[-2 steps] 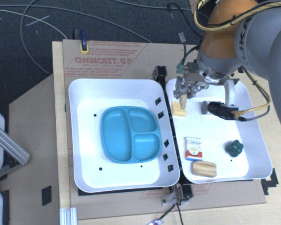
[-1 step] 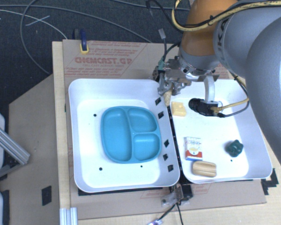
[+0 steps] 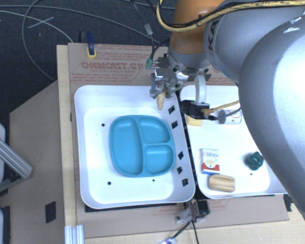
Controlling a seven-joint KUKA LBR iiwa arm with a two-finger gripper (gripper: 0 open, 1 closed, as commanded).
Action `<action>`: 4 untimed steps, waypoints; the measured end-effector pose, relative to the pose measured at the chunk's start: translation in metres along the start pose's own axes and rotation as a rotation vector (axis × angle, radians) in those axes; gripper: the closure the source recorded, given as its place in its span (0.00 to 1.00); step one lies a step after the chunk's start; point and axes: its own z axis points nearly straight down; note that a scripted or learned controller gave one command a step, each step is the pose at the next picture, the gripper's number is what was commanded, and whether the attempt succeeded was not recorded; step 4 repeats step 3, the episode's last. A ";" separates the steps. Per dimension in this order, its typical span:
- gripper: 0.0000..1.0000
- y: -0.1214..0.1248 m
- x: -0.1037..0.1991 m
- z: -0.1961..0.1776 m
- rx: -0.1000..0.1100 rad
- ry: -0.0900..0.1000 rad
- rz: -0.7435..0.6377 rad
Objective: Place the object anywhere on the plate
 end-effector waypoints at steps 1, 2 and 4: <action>1.00 0.014 0.051 0.001 0.000 0.000 0.001; 1.00 0.010 0.066 -0.019 0.000 0.000 0.001; 0.00 0.010 0.065 -0.018 0.001 -0.001 0.002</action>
